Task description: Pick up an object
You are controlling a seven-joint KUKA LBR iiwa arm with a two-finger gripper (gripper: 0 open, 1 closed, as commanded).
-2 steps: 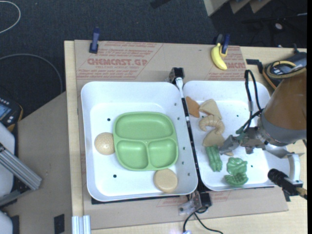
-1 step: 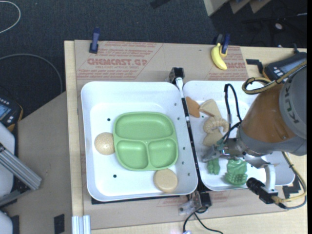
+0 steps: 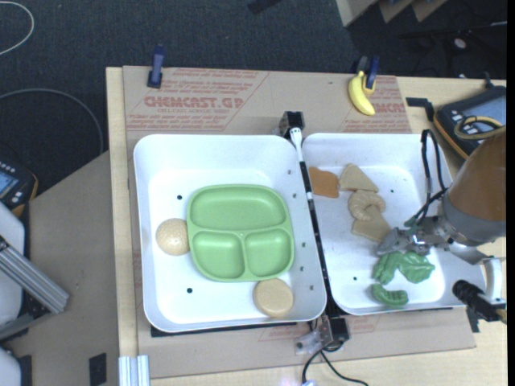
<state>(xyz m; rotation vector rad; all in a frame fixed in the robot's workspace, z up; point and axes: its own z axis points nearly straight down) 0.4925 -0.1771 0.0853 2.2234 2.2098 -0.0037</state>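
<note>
Gripper [image 3: 405,242] is poised just above and touching crumpled green leafy object [image 3: 402,270]; finger opening cannot be told.

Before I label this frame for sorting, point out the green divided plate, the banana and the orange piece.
green divided plate [image 3: 240,232], camera view, middle ridge.
banana [image 3: 361,95], camera view, middle of its curve.
orange piece [image 3: 324,183], camera view, centre of its flat face.
</note>
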